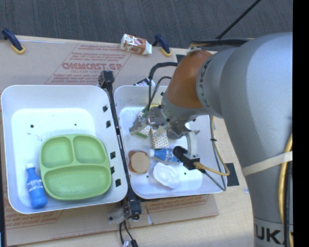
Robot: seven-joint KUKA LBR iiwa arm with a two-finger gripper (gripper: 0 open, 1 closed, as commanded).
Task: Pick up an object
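My gripper (146, 123) reaches down into the right bin (124, 99) from the right, near its middle left. Its fingers sit among small objects: a green-and-white item (140, 131) at the tips and a patterned packet (158, 137) just beside it. A brown round disc (139, 162), a small blue-capped bottle (164, 155) and a white crumpled object (166, 175) lie in the bin's front part. The arm hides the rear right of this bin. I cannot see anything clearly held between the fingers.
The left bin (15, 102) holds a green divided tray (74, 166) and a blue bottle (35, 186) at its front left. A wrapped snack (135, 44) lies on the cardboard behind the bins. A black cable and a yellow one run over the right bin's front right.
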